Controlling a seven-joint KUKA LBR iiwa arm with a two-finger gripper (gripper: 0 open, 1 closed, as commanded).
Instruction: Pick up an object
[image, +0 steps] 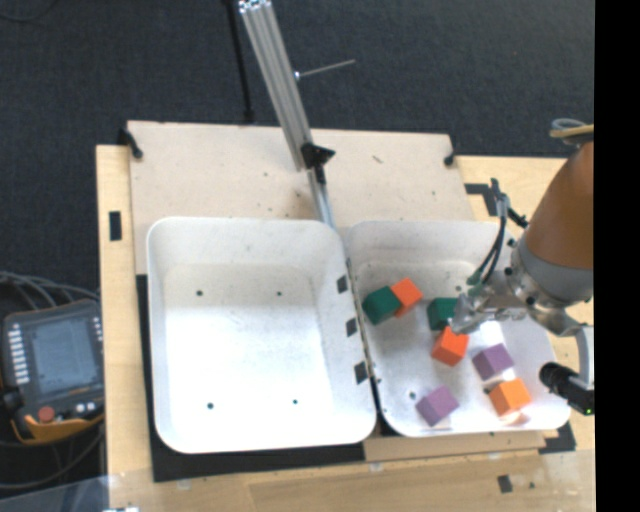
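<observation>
Here the hand (462, 322) sits low in the right bin (420, 245), right of centre in the frame, just above an orange block (450, 347) and beside a green block (441, 313). Whether it grips anything, I cannot tell. This looks like the grasp step; next calls for a lift that proves a hold.

Your arm (562, 235) comes in from the right edge of the camera view, its orange band uppermost and the grey wrist section below it, angled down and to the left. At its lower end the gripper (468, 318) points down-left, with cables looping beside the wrist just above it. You cannot judge from this slant how the tool end is set.
</observation>
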